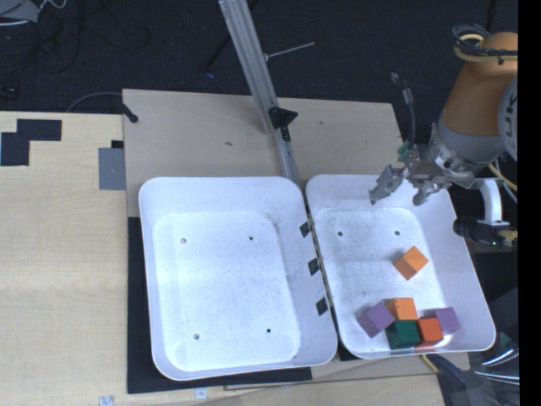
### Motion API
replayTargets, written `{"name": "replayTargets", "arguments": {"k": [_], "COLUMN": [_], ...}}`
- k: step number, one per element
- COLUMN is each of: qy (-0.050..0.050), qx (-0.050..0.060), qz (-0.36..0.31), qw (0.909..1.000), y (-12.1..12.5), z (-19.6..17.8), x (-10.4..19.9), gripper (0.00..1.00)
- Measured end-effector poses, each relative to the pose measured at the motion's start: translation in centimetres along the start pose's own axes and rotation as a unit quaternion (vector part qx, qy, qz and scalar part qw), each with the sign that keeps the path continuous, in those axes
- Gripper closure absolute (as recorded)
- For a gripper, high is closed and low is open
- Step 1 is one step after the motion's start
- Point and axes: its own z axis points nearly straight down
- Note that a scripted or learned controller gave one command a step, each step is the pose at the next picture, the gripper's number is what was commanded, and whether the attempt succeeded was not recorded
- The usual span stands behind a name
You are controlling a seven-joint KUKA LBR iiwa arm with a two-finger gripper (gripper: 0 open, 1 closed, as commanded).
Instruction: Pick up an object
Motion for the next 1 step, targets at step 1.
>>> {"name": "replayTargets", "arguments": {"k": [1], "qy": [0.0], "qx": [0.004], "qz": [0.004], "qw": [1.0], "y": [-6.9], "z": [11.88], "x": [-5.77], "gripper": [0.0]}}
